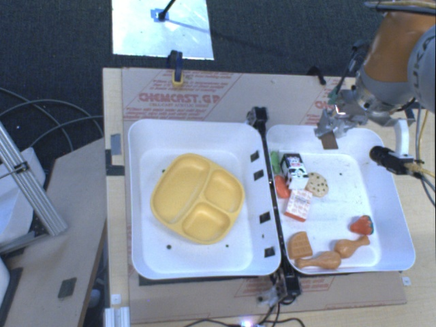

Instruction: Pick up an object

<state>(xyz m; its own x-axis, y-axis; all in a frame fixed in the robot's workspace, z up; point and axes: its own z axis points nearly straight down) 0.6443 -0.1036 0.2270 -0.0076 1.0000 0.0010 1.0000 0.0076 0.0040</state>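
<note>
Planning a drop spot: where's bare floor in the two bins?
Right bin: bare floor at center-right, between the cookie and the strawberry. Its left edge and front are crowded with toy food. Left bin: the yellow divided plate fills the middle; bare strips remain along the walls and corners.

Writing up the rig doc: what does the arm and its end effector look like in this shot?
The arm is a rounded grey body with a broad orange band above the wrist. Below it sits a grey-silver metal gripper with a small brownish tip at its lower end. A thin dark cable runs along the wrist on its left side. No readable markings on the arm at this resolution.
</note>
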